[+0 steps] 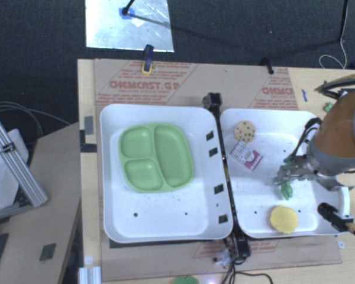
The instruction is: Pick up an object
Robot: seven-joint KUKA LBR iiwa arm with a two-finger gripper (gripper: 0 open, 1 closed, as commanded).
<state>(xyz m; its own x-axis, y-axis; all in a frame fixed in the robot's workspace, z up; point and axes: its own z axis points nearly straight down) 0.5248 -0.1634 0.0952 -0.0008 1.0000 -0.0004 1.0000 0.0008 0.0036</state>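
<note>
Right now the gripper (286, 179) sits low in the right bin (266, 229), right of frame centre, jaws touching a small green object (286, 190); can't tell if they're spread or pinching it. Yellow round object (283, 219) just below, cookie (244, 131) and small printed packet (245, 155) upper left of that bin. Left bin (112, 218) holds a green divided tray (155, 157)

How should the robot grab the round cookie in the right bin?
The cookie lies flat near the far wall of the right bin, so coming straight down from above looks best. Pinch it across its round edge, one finger on each side. Its nearer side has open floor; the little packet sits a bit closer to us.
</note>
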